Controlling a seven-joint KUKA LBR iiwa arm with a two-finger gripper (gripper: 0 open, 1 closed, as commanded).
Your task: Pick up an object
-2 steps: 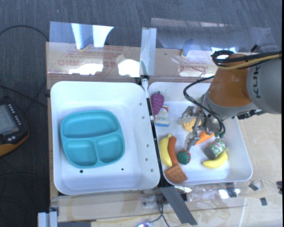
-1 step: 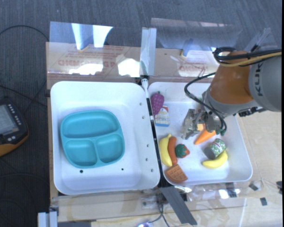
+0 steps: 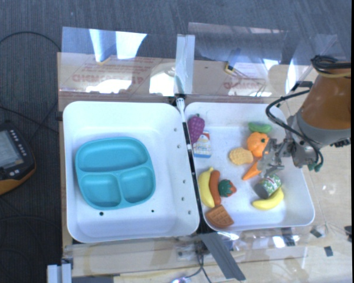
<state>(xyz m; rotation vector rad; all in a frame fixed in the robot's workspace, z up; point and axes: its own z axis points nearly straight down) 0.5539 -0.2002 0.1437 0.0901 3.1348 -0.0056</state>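
The bench (image 3: 106,75) carries two shallow white bins side by side. The left bin (image 3: 88,114) holds a teal divided tray (image 3: 114,171) with three compartments. The right bin (image 3: 298,208) holds a scatter of toy food, and the grey arm (image 3: 318,125), with its orange band (image 3: 330,99), reaches in over this bin's right side.

The gripper (image 3: 271,163) hangs low over the right half of that bin. Whether anything sits between its tips I cannot tell at this angle, nor how they stand.

Judging by position, the likeliest pick is whatever lies directly under or just beside the claw. A small green packet-like item (image 3: 270,185) lies just on the near side of it, with a yellow banana (image 3: 268,201) curving along the packet's near edge, its long axis running left to right. An orange carrot (image 3: 251,172) lies just left of the claw, pointing near-left, and an orange fruit (image 3: 257,142) sits to its far-left, with a green pepper-like piece (image 3: 259,127) beyond that. A tan cookie (image 3: 241,155) lies further left.

Well apart, toward the bin's left wall, are purple grapes (image 3: 195,126), a small white carton (image 3: 202,147), a second banana (image 3: 205,187) lying near-to-far beside a reddish sausage (image 3: 215,186), a green-and-red piece (image 3: 226,187), and a brown waffle-like wedge (image 3: 219,217) at the near corner.

So the coming move seems to turn on a short shift toward the near side: the packet and banana lie that way from the claw, the carrot barely left.
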